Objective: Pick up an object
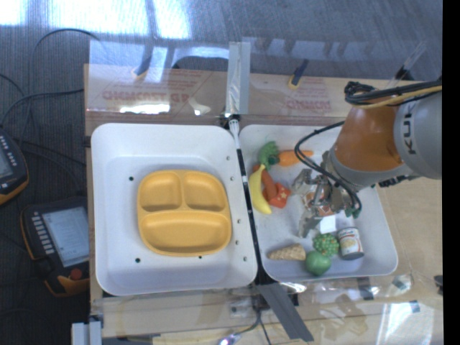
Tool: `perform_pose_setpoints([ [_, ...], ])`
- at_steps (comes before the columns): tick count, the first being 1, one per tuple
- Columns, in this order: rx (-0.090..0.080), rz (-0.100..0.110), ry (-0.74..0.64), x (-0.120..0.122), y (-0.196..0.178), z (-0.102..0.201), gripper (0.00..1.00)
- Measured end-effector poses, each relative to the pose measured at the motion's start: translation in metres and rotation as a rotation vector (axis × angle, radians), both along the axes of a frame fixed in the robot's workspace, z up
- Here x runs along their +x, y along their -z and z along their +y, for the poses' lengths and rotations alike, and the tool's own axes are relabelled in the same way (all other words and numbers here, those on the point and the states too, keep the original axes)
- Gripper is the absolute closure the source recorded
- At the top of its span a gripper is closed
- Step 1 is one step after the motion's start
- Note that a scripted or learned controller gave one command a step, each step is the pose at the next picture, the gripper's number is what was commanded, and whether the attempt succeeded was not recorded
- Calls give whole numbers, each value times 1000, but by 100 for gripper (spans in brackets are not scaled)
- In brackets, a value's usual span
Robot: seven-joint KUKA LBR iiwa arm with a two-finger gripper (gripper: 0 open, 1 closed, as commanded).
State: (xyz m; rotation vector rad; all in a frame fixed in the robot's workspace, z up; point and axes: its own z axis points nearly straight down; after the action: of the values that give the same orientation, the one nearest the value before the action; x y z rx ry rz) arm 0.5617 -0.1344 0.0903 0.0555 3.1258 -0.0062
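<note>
Low over the right bin (374, 261), gripper (316, 207) hangs among toy food (banana (257, 191), broccoli (325, 245), small jar (350, 242)); finger state: cannot tell.

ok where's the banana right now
In the camera view, the banana lies in the right bin, against its left wall, just left of the red toy and below the green leafy piece.

arm (420, 139): letters "KU" (rest cut off) | cardboard (165, 92): reddish print, mirrored, unreadable
</note>
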Motion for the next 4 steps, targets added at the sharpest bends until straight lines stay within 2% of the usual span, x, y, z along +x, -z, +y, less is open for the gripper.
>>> perform_pose_setpoints([
  [1, 3, -4, 54, -15, 0, -10, 0],
  [2, 0, -4, 53, -13, -9, -10, 100],
  [3, 3, 7, 80, 27, -1, -2, 100],
  [4, 4, 17, 25, -10, -29, 30, 100],
])
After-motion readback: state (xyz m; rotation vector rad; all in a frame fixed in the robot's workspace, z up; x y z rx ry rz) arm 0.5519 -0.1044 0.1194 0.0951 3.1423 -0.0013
